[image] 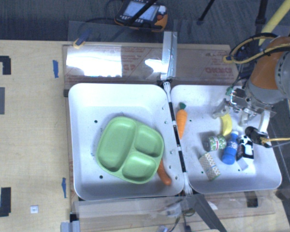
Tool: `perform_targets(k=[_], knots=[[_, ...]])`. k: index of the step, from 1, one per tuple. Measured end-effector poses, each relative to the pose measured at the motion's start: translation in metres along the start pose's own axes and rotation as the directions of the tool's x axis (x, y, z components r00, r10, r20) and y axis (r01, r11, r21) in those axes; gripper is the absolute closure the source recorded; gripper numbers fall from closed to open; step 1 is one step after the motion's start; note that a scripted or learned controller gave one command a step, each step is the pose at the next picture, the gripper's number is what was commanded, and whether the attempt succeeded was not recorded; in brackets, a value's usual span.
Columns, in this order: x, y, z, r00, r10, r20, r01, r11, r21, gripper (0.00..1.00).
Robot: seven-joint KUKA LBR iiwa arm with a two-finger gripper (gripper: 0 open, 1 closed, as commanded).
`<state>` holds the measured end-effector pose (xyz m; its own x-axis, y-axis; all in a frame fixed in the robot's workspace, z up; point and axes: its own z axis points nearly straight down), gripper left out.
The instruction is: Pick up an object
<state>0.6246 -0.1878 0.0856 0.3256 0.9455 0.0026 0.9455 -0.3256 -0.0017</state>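
Observation:
The right bin (261, 180) holds several small objects. A carrot (181, 121) lies at its left wall. A yellow banana (226, 126) sits in the middle, with a small green can (215, 142), a blue bottle (230, 151), a patterned box (210, 166) and a black-and-white item (247, 149) below it. My gripper (233, 112) hangs over the banana's upper end, reaching in from the right. Its silver fingers (219, 112) stand apart and open, with nothing clamped between them.
The left bin (82, 129) holds a green divided plate (129, 149). An orange object (164, 174) pokes out from under the plate's lower right edge. A ridge (174, 129) separates the bins. Yellow and black cables (268, 140) trail from the wrist.

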Motion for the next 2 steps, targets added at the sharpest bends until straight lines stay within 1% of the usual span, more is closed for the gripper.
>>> perform_targets(k=[1, 2], knots=[[0.001, 0.001, -0.01, 1.0, -0.003, 0.001, 0.003, 1.0, -0.002, 1.0], [0.034, 0.034, -0.083, 0.991, -0.13, 0.003, 0.13, 0.991, -0.002, 1.0]])
